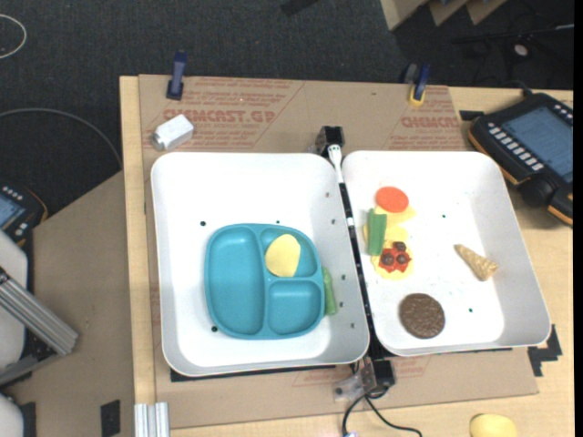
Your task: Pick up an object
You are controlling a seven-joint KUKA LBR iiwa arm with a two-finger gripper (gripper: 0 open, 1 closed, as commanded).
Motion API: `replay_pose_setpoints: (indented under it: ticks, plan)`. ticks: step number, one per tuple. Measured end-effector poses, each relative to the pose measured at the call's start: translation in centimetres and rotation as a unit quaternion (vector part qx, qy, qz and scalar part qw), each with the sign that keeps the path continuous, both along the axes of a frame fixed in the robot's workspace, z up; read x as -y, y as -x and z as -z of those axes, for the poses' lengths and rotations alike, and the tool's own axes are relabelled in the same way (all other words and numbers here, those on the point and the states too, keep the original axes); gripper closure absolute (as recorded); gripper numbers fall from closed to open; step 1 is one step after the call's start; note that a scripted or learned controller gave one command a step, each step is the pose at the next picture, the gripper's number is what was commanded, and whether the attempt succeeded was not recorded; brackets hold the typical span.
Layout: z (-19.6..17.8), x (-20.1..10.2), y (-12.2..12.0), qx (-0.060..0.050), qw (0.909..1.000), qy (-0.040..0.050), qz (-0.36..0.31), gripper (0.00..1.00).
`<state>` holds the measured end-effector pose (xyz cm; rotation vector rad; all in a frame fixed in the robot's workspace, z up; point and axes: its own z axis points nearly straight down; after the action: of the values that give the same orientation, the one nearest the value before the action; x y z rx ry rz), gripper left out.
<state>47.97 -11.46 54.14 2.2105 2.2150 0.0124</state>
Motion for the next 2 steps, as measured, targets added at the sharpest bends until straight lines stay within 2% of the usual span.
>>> replay_pose_setpoints:
  ticks: [1,2]
  plan:
    - [11.4,-1.5,0.1,-0.012,0.9999,-0.0025,0.001,1.00]
    - [-0.1,-3.1,0.0,0.001,1.0000,-0.0004,0.000,1.00]
